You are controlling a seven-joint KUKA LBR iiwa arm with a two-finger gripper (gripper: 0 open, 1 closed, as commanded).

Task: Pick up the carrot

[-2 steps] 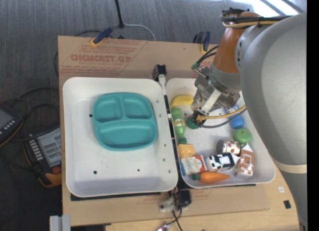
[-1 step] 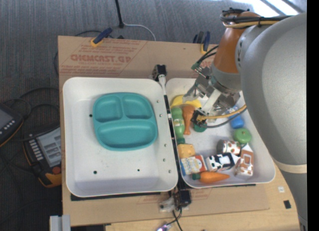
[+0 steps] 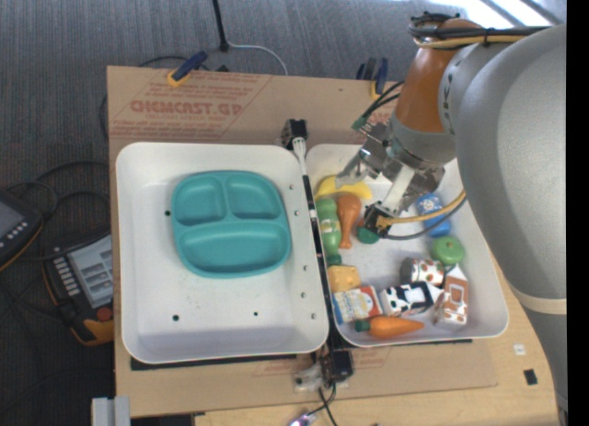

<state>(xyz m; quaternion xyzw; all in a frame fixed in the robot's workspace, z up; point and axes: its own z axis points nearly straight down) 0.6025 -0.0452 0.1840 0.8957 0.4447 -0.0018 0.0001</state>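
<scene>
The carrot (image 3: 398,327), orange with a green stub on its left end, lies along the front wall of the right bin (image 3: 488,309). My gripper (image 3: 362,167) hangs over the far part of that bin, well behind the carrot, just above a yellow banana (image 3: 333,186) and a second orange, carrot-like piece (image 3: 348,213). The wrist and its fittings hide the space under the gripper. Nothing can be seen held in it.
The left bin (image 3: 147,305) holds a teal divided plate (image 3: 230,223). Around the carrot are small cartons (image 3: 409,297), (image 3: 453,295), (image 3: 354,305) and a yellow piece (image 3: 342,277). A green round piece (image 3: 448,249), a blue piece (image 3: 434,204) and green items (image 3: 329,231) lie mid-bin.
</scene>
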